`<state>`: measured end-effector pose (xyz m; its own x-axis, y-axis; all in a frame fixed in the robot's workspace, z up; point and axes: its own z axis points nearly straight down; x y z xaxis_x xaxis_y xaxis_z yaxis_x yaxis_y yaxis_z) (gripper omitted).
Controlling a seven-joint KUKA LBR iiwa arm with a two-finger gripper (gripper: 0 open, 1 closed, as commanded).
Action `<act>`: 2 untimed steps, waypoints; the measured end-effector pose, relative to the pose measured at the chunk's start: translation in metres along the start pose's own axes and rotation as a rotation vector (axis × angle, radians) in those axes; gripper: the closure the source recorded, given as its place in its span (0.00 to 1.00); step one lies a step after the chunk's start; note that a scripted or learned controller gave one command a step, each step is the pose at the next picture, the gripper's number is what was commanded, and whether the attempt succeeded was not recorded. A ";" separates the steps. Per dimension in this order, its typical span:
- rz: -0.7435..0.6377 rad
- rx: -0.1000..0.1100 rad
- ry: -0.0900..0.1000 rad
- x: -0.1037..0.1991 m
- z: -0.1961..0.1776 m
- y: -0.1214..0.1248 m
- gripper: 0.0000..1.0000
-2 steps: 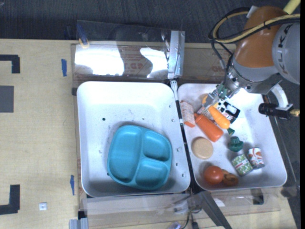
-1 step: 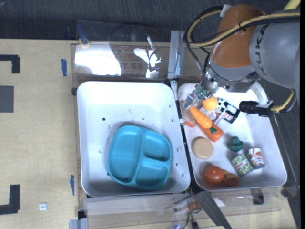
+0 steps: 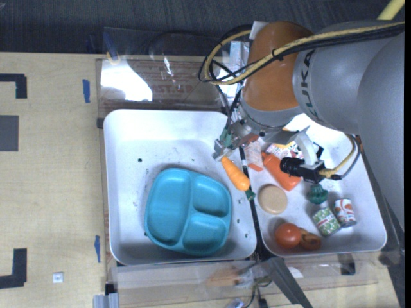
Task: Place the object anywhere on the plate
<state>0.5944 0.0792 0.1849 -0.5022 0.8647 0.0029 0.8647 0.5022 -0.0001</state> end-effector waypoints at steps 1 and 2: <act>0.171 0.002 -0.001 0.069 -0.010 -0.002 1.00; 0.173 0.002 -0.001 0.068 -0.010 -0.003 0.00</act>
